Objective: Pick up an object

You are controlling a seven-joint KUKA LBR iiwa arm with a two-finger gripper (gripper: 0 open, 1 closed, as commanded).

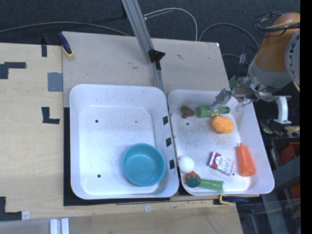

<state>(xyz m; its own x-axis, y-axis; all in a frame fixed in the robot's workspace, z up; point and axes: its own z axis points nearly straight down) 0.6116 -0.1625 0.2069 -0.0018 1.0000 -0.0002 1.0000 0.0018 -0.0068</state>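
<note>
Gripper (223,97) hangs over the right bin's (261,152) far edge, just above a green bottle (211,111); whether it is spread, I cannot tell; orange fruit (223,125) lies nearby.

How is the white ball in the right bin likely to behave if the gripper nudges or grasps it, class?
The white ball looks round and smooth, so it would probably roll if nudged. It lies near the right bin's left wall, which may stop it. Fingers might slip off its curved surface.
</note>
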